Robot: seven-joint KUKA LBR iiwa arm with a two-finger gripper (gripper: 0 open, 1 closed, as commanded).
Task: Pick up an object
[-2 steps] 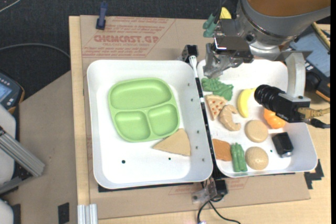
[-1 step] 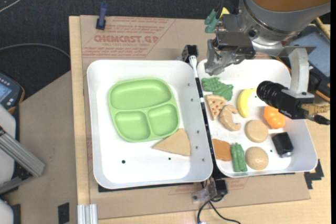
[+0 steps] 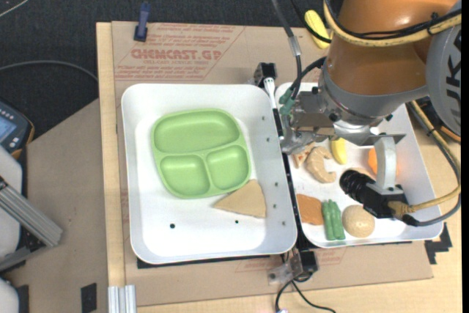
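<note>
Arm hangs over the right bin (image 3: 423, 157) at the counter's right side, gripper (image 3: 322, 137) state cannot be told, hovering just above the tan food piece (image 3: 319, 165) near the bin's left wall, so the approach step; next needs a straight descent and a clean close.

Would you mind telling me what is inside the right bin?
Visible in the right bin: a green pod, an orange piece, a tan round item and a beige lump. The arm covers its upper part.
</note>
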